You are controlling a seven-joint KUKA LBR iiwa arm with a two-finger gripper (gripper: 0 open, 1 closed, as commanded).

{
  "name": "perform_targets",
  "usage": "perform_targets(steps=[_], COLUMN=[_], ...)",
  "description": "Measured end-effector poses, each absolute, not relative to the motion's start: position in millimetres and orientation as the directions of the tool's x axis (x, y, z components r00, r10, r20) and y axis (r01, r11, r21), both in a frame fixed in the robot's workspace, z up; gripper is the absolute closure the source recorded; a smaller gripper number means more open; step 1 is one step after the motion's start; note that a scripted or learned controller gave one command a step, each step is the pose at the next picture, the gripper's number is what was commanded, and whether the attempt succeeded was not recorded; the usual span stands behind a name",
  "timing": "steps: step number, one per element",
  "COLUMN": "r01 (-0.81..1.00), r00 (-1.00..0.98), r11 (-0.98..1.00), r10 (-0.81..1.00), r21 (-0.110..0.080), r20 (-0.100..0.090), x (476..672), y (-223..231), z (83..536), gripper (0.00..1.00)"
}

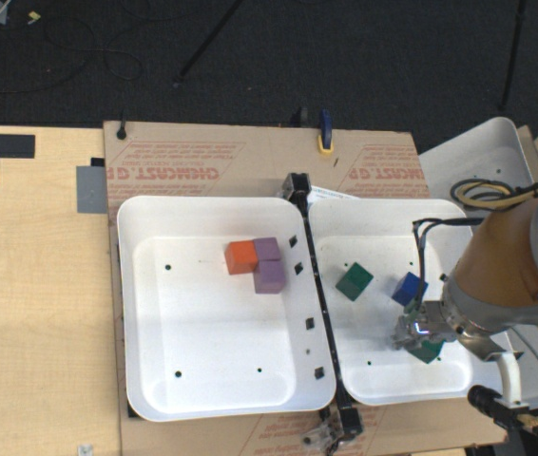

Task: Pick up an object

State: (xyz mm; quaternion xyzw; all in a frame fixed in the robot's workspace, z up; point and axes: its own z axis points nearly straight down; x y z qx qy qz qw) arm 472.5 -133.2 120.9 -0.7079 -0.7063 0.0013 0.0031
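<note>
Camera view showed the gripper (419, 333) low in the right bin (383, 388), finger spread impossible to tell. A green block (429, 352) lay just under it, a blue block (408, 289) just above-left. Best to centre on one block before closing.

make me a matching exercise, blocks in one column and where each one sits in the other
Things:
1. orange block
2. purple block
3. blue block
4. green block

Places:
A. right bin, nearest the divider
B. left bin, left one of the touching pair
C. right bin, just left of the arm
D. left bin, right one of the touching pair

Pairs: 1-B, 2-D, 3-C, 4-A
</note>
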Motion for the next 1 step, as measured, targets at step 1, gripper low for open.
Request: perform_targets(steps=[1], r01=[1.000], r00=[0.000], r11=[0.000], r10=[1.000], r21=[0.017], r20=[-0.007], x=[514.2], y=[-169.0], z=[314.0], gripper=[1.00])
